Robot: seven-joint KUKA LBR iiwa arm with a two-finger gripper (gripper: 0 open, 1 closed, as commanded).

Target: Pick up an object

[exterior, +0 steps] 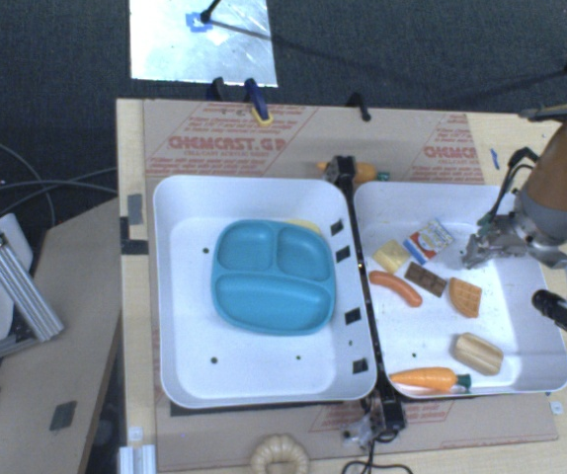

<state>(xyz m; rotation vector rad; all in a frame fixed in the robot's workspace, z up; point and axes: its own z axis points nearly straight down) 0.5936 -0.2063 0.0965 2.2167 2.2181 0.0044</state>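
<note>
At left of centre, a blue tray (272,276) fills the left bin (180,265). Further right, the right bin (530,363) holds a sausage (396,288), chocolate (425,279), waffle (465,297), bread (477,354) and carrot (424,378). At its upper right the gripper (479,248) hangs, its opening impossible to judge. It appears to be approaching; next it likely must descend on one item.

We see open floor in the right bin (535,368) right of the waffle (465,297). Left of the waffle, toy foods crowd together.

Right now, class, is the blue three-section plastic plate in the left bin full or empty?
Empty: the blue three-section plastic plate shows bare blue in all sections. The toy foods lie in the right bin.
</note>
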